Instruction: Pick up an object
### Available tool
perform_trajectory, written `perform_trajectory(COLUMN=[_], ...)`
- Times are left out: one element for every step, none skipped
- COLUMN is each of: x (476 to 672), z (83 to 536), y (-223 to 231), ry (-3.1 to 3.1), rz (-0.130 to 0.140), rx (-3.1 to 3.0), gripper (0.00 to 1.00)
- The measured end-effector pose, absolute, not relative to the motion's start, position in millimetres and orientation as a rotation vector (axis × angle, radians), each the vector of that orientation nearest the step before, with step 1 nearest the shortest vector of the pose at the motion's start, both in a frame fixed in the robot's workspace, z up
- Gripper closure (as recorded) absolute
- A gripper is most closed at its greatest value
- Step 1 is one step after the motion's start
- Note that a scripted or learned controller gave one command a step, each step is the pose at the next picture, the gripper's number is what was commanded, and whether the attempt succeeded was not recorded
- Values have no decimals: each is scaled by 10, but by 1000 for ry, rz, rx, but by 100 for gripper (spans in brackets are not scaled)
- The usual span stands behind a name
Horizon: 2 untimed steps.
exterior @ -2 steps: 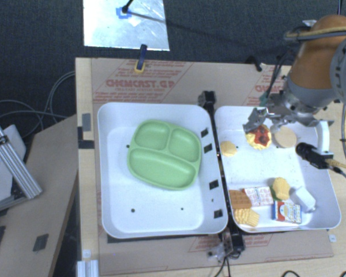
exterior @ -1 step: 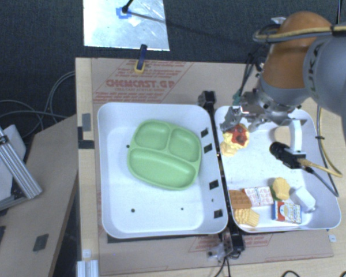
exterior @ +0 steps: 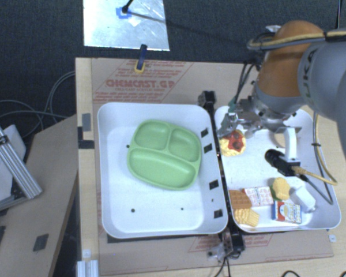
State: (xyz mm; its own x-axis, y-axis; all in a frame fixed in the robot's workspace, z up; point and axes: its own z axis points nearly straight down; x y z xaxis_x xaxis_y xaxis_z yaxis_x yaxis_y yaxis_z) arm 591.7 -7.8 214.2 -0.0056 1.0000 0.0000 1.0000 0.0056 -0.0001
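My gripper is low over the far left part of the right bin, close to the wall between the two bins. A small red and yellow object lies directly beneath and in front of it, partly covered by the gripper. I cannot see whether they touch. Along the right bin's front lie two orange crackers, a small white and red packet, a yellow lump, a white box with red and blue print and a white piece.
The left bin holds a green divided plate in its middle. Black clips line the wall between the bins. The arm's grey and orange body hangs over the right bin's far side.
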Motion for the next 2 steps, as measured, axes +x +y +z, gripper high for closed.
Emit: perform_trajectory(x=[5940, 5883], z=[2352, 2154], y=[-55, -70], ry=[-2230, -2223], rz=[-4, 1], rx=[-2215, -2220], gripper=[100, 100])
